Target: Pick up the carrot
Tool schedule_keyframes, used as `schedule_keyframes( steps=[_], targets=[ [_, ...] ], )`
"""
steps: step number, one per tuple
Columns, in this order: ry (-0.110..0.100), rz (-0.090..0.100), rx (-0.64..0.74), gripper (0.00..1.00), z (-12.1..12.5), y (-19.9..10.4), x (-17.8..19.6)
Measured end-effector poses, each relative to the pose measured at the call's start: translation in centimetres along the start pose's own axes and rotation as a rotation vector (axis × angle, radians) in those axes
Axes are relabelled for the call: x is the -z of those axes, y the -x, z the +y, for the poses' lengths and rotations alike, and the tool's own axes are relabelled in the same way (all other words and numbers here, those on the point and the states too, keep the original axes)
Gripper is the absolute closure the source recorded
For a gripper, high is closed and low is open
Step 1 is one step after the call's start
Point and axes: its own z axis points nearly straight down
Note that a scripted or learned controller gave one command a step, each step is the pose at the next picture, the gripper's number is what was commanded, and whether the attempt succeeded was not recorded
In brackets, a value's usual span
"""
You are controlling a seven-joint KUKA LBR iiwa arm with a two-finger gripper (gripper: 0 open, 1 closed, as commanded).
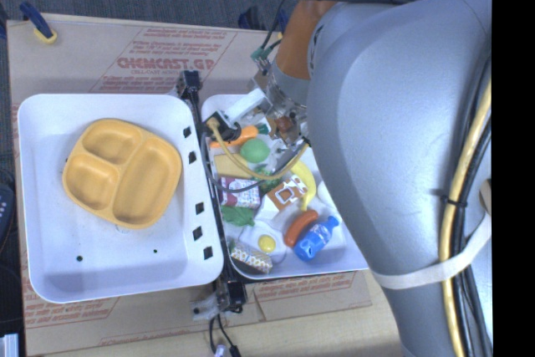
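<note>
An orange, tapered piece that looks like the carrot (300, 226) lies near the front right of the right bin (351, 262), beside a blue bottle (318, 240). My gripper (282, 130) hangs low over the far end of that bin, well behind the carrot, close to a green ball (255, 150) and a small orange piece (245, 132). Nothing can be made out between its fingers. The grey arm hides the bin's right side.
The right bin also holds a yellow banana (306, 180), a waffle-like piece (284, 193), a small printed box (242, 194), a green leafy piece (238, 216) and a fried egg (266, 244). In the left bin (42, 263) rests a yellow divided plate (122, 172).
</note>
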Motion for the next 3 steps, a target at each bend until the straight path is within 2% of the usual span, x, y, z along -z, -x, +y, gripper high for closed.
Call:
schedule_keyframes(
  steps=[1, 2, 3],
  targets=[
    [-0.003, -0.003, -0.116, 0.0, 5.5, 0.7, -7.1],
    [-0.001, 0.001, -0.065, 0.0, -1.5, -3.1, 0.1],
    [-0.001, -0.002, -0.182, 0.0, -2.0, 1.0, 0.0]
  ],
)
